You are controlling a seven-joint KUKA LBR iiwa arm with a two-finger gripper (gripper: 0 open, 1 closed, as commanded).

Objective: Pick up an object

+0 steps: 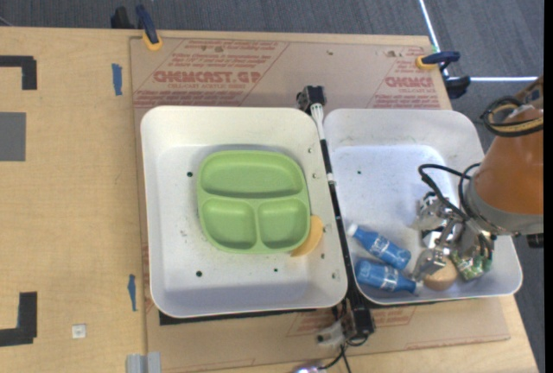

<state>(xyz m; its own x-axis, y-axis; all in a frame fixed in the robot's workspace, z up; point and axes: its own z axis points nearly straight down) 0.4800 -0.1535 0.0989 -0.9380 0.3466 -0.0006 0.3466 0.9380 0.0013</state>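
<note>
Overhead slanted view of the two white bins. Your claw (pixel 435 252) sits low in the right bin (pixel 389 134), near its front corner; whether it is wide, narrow or holding anything cannot be told, since metal and cable crowd the tip.

Candidate objects lie at and beside the claw. Just to its left are two blue bottles (pixel 383 259), lying on their sides, one in front of the other. They look like small rigid plastic cylinders, likely light and smooth, so they may roll or slip. Judged best hold: across the barrel at mid-length, jaws square to the long axis. Touching or just below the claw is a tan rounded object (pixel 441 278), probably hard and curved, offering little flat surface. Just right of the claw is a small green item (pixel 473 266), too small to identify.

Well to the claw's left, in the left bin (pixel 164 190), rests a green divided plate (pixel 253 200): matte, stiff, three compartments, too broad for the claw except at the rim. A yellow crescent piece (pixel 309 237) leans against the plate's near right edge.
</note>
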